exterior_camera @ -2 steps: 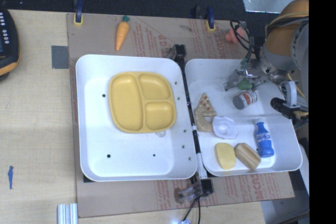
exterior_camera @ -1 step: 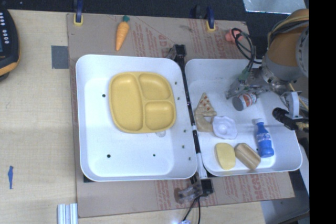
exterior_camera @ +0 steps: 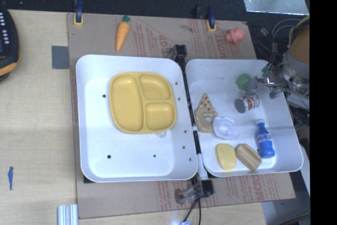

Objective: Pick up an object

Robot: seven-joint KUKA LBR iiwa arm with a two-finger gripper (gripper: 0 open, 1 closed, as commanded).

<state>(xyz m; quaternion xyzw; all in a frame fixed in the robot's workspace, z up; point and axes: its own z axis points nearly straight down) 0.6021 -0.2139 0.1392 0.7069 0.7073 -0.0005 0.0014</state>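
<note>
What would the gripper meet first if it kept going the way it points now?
Probably the small can lying just below the gripper in the right bin; the green object sits close beside, and depth is unclear.

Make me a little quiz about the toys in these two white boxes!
1. True or false: the yellow plate lies in the left bin.
2. Which lies nearest the blue bottle? A) carrot B) bread roll C) pink toy
3. Fill in: the carrot lies ____ the bins, on the cardboard.

Key: 1 true; 2 B; 3 outside.
</note>
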